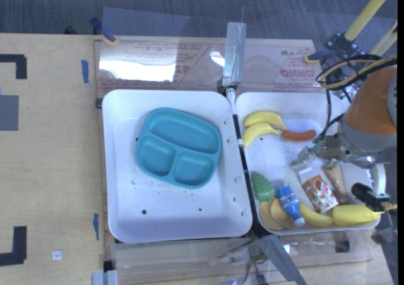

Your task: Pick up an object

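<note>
Currently the gripper [315, 151] hangs over the right bin [271, 170], right side of frame; can't tell jaw state. Snack packet [319, 192] lies just below it, long axis running down-right, bananas [262, 124] to upper left.

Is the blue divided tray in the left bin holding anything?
Empty. All three compartments of the blue tray show bare blue plastic; it lies flat in the left bin.

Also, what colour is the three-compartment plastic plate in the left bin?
Teal blue: the three-compartment plastic plate, seen in the camera view.
</note>
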Motion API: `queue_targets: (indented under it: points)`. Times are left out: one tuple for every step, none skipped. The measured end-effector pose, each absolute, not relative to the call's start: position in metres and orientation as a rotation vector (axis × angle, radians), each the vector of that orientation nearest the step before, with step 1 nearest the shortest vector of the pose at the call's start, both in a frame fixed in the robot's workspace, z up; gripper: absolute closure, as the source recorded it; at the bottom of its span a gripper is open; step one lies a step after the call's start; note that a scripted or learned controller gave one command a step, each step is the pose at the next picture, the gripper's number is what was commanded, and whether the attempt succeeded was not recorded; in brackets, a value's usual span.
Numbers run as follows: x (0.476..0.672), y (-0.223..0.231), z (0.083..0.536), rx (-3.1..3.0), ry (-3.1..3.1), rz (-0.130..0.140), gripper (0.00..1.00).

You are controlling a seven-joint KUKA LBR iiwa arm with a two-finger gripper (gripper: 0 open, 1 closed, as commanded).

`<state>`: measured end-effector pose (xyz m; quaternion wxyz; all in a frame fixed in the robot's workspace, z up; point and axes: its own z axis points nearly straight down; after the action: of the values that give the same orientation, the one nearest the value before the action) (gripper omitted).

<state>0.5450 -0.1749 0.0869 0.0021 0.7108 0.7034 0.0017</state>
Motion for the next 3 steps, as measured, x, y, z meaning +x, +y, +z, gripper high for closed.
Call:
queue_targets:
  points:
    - [0.494, -0.178, 0.087, 2.331, 2.098, 0.007, 0.00]
    - [0.496, -0.179, 0.099, 2.328, 2.093, 0.011, 1.00]
    - [0.482, -0.127, 0.206, 2.322, 2.109, 0.009, 1.00]
